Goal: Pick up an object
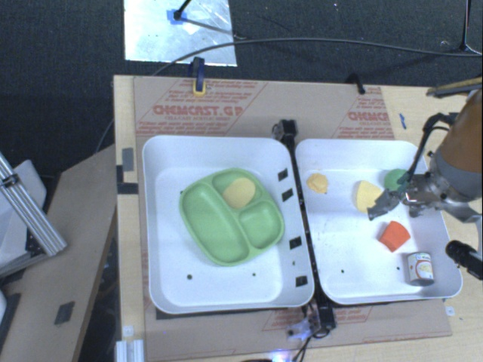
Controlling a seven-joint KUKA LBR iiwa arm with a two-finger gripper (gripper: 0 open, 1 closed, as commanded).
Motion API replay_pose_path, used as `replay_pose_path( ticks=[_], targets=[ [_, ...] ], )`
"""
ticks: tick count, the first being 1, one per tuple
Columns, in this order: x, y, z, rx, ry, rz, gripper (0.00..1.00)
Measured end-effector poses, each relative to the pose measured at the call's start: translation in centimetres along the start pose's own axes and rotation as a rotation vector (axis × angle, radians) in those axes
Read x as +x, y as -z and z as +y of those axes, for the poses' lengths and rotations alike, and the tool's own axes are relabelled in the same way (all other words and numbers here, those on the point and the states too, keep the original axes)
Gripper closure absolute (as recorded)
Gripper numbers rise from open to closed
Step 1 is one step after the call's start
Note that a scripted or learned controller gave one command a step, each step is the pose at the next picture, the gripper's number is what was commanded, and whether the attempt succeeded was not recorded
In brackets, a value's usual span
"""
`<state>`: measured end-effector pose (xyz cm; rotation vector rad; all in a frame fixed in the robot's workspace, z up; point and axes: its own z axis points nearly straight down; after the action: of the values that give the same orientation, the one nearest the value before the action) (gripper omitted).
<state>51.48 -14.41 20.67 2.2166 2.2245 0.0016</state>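
The gripper (pixel 394 200) hangs over the right bin (pixel 339 277), whether anything is grasped cannot be told. It partly hides a green object (pixel 394 178), beside the yellow piece (pixel 367 194), above the orange block (pixel 394 235).

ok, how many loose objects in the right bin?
5. Small yellow piece near the bin's left wall; pale yellow wedge mid-bin; green object beside the hand; orange-red block below it; small can at the lower right corner. The arm could hide more.
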Motion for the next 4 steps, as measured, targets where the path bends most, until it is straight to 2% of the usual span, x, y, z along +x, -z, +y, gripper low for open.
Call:
replay_pose_path(
  ticks=[2,3,4],
  targets=[
    [-1.2,-8.8,0.3,0.004,-0.003,0.001,0.00],
    [-1.7,-11.7,0.7,-0.010,-0.007,-0.010,0.00],
    [-1.9,-10.1,1.0,-0.022,-0.008,-0.015,1.00]
  ],
)
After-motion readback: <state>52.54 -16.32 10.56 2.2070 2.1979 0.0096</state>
